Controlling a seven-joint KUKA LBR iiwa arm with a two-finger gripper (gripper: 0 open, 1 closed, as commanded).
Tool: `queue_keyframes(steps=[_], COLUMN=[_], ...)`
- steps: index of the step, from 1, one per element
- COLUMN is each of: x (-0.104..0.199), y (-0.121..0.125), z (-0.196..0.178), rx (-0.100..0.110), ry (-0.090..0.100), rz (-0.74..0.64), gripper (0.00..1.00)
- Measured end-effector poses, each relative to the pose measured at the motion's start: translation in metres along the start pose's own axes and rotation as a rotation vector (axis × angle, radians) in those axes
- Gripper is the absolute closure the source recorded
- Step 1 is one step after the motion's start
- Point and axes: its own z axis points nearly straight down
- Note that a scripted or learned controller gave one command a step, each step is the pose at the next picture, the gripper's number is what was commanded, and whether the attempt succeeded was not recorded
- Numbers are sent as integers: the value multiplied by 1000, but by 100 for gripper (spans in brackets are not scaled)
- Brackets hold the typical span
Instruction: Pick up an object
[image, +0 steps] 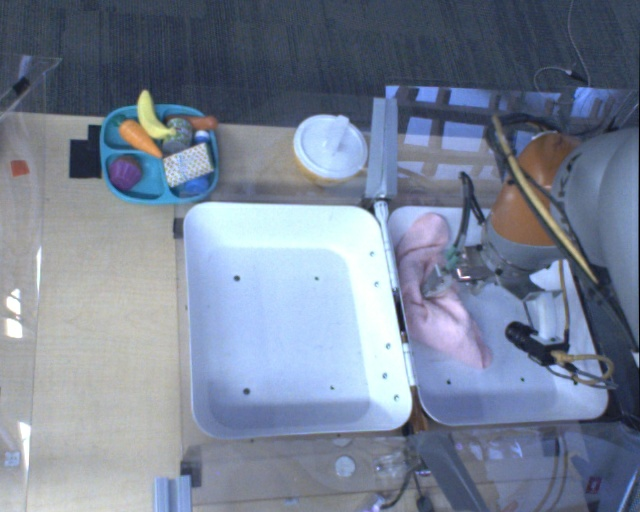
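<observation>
The left bin (290, 320) offers wide bare floor inside its raised rim. The right bin (520, 395) is crowded: a pink cloth (435, 300) lies along its left wall, just beside the divider. The end effector (440, 278) presses onto the cloth's middle; I cannot tell its opening.

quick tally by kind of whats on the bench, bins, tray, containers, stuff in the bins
white bins: 2 (left bin, right bin)
pink soft object, in the right bin: 1
blue tray of toy food: 1
lidded white cup: 1
total: 5
</observation>
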Motion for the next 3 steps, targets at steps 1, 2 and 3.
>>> queue_keyframes(steps=[1,2,3], x=[2,-19,-19], y=[46,-3,0], z=[1,0,-9], rx=[2,1,-2], ry=[0,1,1], rz=[-65,-211,-213], gripper=[0,0,100])
